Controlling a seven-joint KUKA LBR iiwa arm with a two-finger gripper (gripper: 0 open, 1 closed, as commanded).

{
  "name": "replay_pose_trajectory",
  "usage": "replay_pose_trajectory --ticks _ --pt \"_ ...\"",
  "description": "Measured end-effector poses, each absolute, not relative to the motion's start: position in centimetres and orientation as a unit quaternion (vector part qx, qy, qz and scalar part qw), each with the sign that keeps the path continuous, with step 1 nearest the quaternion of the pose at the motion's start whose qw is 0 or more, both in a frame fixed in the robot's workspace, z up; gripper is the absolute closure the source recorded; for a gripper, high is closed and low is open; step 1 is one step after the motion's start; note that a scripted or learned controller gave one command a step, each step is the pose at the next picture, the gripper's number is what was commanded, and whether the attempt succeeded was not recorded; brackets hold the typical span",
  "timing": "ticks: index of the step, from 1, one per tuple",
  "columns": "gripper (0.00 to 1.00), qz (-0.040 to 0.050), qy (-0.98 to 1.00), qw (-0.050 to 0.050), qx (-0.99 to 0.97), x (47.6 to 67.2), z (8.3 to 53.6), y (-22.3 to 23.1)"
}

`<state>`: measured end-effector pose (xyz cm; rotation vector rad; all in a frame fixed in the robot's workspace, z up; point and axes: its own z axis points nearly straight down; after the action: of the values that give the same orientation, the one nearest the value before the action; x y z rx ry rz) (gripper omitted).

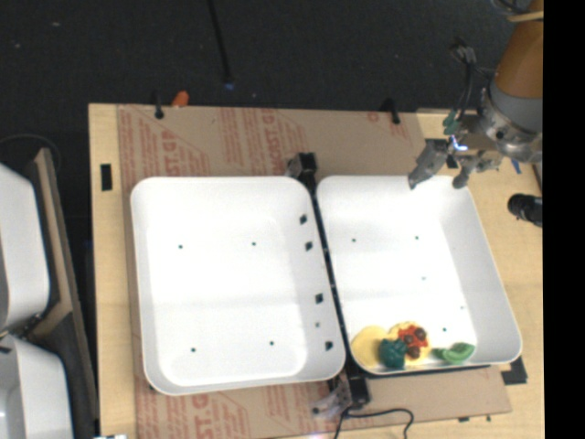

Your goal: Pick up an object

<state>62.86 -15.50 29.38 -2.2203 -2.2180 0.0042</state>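
2 white bins — left bin (228, 282), right bin (411, 254), 1 cluster of small objects (409, 344) — count unclear

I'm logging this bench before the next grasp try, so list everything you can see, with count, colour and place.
shallow white plastic bins: 2, white, side by side on the bench; left bin, right bin
small toy pile: 1 cluster, yellow, teal, red and green pieces, near corner of the right bin; exact number of pieces is too small to tell
brown cardboard sheet: 1, brown with red print, under both bins
black clips: several, black, along the seam between the bins
grey arm with orange band: 1, top right
two-finger gripper: 1, grey, open, over the far edge of the right bin, holding nothing
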Motion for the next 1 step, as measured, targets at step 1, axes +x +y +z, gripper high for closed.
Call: replay_pose_trajectory --ticks 1 --pt "0.0 -0.0002 -0.707 0.0 -0.707 62.93 29.67 -15.49"
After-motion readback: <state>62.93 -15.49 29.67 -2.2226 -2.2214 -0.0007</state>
